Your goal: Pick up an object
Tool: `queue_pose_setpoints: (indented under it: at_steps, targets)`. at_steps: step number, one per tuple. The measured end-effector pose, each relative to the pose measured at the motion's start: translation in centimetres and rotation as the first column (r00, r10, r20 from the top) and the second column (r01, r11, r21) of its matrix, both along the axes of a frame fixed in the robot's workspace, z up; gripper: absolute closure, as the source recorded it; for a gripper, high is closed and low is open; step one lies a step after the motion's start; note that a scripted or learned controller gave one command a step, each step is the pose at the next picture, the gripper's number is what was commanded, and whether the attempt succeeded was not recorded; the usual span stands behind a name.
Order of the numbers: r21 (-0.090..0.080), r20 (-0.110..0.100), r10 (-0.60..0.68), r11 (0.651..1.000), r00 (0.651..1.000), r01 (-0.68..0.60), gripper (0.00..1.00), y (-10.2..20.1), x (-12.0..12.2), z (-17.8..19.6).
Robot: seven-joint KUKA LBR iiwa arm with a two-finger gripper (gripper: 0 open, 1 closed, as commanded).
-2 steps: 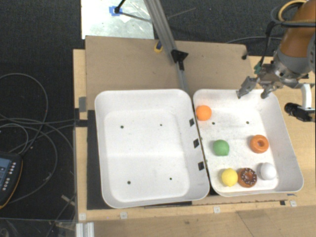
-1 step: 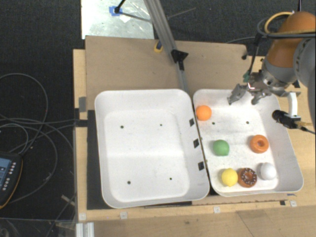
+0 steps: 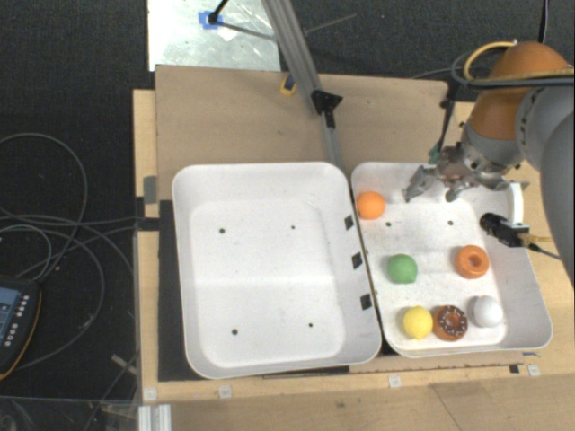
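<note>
The gripper (image 3: 433,187) hangs with fingers spread, gripping nothing, over the right bin (image 3: 530,326) (far end); the orange ball (image 3: 370,206) sits at its eight o'clock.

From my remote station I note a brown bench top (image 3: 234,119) on dark carpet (image 3: 72,52). A grey pole (image 3: 296,48) slants across its far edge. Black cables (image 3: 54,241) loop on the floor at left, near a handheld pendant (image 3: 13,317). A pale floor patch (image 3: 193,16) carries blue tape (image 3: 208,20).

Even overhead light, soft shadows, slightly grainy, white bins (image 3: 269,182) perhaps overexposed
</note>
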State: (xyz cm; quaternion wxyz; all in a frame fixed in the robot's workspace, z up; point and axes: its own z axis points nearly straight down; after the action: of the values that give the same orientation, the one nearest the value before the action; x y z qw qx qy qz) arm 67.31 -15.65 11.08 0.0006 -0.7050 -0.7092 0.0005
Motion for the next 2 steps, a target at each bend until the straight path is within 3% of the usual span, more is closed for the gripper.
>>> queue_pose_setpoints:
  at_steps: [1, 2]
  targets:
    - [-0.002, 0.007, 0.003, 1.000, 1.000, -0.003, 1.00, -0.1, 0.2, 1.4]
    - [-0.002, 0.011, 0.000, 1.000, 1.000, 0.000, 1.00, 0.1, 1.1, 7.8]
